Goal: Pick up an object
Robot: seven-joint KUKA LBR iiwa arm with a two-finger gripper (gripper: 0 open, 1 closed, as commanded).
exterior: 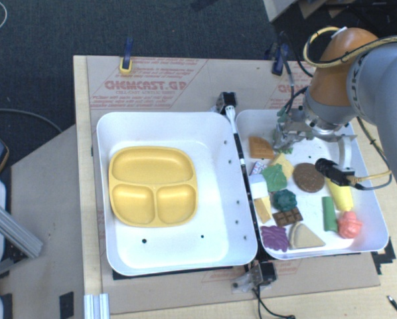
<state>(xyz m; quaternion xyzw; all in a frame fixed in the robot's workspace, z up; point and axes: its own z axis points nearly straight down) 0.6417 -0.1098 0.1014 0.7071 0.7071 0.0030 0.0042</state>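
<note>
On the left side of the surface point(85, 178) sits the left bin point(119, 244), and in it a yellow divided plate point(153, 185) lies toward nine o'clock, its three compartments bare. The right bin point(374, 228) touches it along the middle seam and is crowded with small toy foods. Along that bin's nine o'clock wall there is a white block point(259, 191) and a pale yellow wedge point(262, 209). At its twelve o'clock end lies an orange slab point(260, 146), with a green leafy piece point(274, 177) and a dark teal lump point(285, 199) below it. A chocolate square point(287, 217), a purple cluster point(274, 237) and a tan triangle point(306, 236) fill the six o'clock end. A brown round cookie point(309, 177) sits near the centre. Toward three o'clock lie a yellow banana-like piece point(340, 193), a green stick point(328, 214) and a pink lump point(349, 225). The gripper point(285, 137) hangs low over the twelve o'clock end, just beside the orange slab; I cannot tell how it is set.
</note>
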